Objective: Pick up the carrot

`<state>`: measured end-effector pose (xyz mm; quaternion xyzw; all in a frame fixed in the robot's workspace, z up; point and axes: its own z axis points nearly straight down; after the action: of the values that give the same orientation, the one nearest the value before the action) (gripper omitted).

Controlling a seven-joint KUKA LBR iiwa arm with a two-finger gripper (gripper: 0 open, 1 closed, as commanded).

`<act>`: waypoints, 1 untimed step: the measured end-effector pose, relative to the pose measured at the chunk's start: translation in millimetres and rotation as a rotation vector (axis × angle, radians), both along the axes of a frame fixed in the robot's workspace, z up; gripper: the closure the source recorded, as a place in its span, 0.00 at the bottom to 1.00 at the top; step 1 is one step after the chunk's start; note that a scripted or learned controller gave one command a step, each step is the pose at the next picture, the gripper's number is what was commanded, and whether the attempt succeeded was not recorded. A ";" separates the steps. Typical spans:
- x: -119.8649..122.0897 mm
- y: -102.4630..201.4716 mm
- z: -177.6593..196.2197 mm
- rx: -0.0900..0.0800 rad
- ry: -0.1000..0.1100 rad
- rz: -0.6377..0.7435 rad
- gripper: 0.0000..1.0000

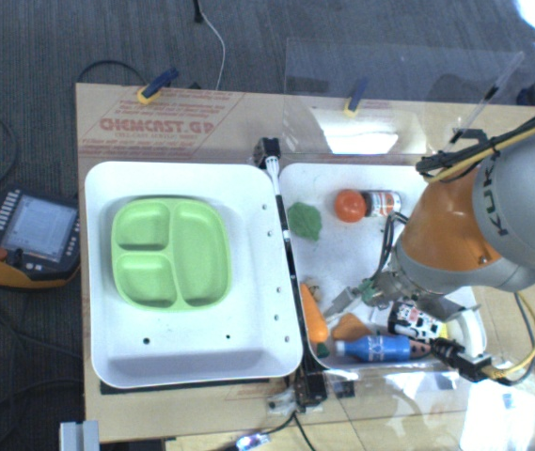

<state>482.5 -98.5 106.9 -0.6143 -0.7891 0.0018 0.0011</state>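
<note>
Approach step: tool point(369, 291) hangs low in the right bin point(342, 177), grip state unclear, nothing visibly held, carrot point(313, 316) lying just left of it against the wall, so next move needs a short leftward shift.

You see the arm point(493, 224) cut off by the right edge of the view, so its upper part is out of sight. Its wrist covers a large part of the right bin point(342, 172), and you cannot tell what lies under it. The gripper point(361, 294) is small and partly in shadow; its state is not clear. The blue bottle point(377, 349) is hidden at its right end by the gripper's body. The orange piece point(350, 326) beside the carrot point(313, 318) is too small to identify. The label on the small bottle point(383, 202) is blurred.
</note>
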 end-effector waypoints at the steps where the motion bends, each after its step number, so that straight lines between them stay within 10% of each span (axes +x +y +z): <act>1: 3.0 -8.2 -16.4 0.007 -0.004 -0.077 0.00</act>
<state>485.6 -106.7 90.5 -0.6441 -0.7649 -0.0023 0.0019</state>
